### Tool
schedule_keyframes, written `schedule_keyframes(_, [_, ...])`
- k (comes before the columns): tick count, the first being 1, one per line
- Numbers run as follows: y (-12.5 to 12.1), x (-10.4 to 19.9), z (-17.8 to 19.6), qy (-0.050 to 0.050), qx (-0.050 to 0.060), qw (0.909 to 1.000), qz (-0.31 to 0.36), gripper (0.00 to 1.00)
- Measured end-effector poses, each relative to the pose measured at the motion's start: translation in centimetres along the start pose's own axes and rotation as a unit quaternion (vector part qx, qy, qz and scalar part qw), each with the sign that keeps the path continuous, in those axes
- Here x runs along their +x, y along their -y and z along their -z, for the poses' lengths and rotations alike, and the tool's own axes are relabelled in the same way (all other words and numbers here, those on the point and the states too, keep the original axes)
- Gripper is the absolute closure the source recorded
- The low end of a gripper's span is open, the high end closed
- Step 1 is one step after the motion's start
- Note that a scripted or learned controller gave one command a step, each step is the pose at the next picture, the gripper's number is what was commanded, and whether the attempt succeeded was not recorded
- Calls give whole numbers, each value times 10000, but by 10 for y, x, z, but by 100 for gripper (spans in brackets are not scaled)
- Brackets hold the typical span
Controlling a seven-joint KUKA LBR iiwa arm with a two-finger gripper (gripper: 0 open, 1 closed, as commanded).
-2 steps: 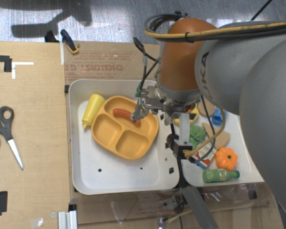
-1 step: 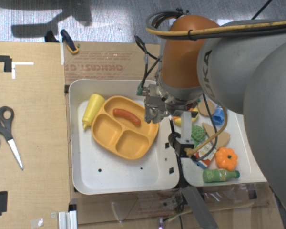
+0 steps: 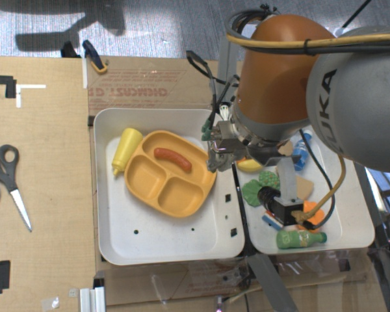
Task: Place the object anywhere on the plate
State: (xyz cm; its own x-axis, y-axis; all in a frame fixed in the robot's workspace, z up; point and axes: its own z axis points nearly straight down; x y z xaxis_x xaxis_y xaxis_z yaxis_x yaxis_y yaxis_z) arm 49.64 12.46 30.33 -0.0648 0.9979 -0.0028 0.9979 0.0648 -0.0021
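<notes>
The sausage point(image 3: 173, 158) lies flat in the long upper compartment of the yellow plate point(image 3: 168, 182), its long axis running from upper left to lower right across the picture, the lower right end nearest me. My fingers point(image 3: 216, 149) hang just past the plate's right rim, over the seam between the two white bins, and the sausage sits to their left, near but apart from them, with the plate's raised edge between us. I cannot tell whether my fingers are wide or narrow; the wrist and its cables crowd that spot, and nothing shows between them.

One sausage, one plate with three compartments; the two lower compartments hold nothing that I can make out. One yellow bottle point(image 3: 125, 149) lies further left of me, tilted, its body against the plate's upper left rim, inside the left bin point(image 3: 162, 249).

Below and to the right of my fingers, the right bin point(image 3: 351, 236) holds a jumble: one green bottle point(image 3: 300, 239) lying on its side at the near wall, one leafy green piece point(image 3: 260, 187), one yellow piece point(image 3: 249, 165) just under my wrist, something orange and something blue, partly hidden by my arm.

Far to the left, on the bench point(image 3: 45, 194), lies one pair of scissors point(image 3: 10, 181), blades pointing down and right.
</notes>
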Motion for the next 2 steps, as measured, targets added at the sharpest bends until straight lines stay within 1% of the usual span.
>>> schedule_keyframes(1, [15, 51, 16, -1, -6, 9960, 890, 100])
schedule_keyframes(2, [18, -11, 60, -1, -10, 9935, 1135, 100])
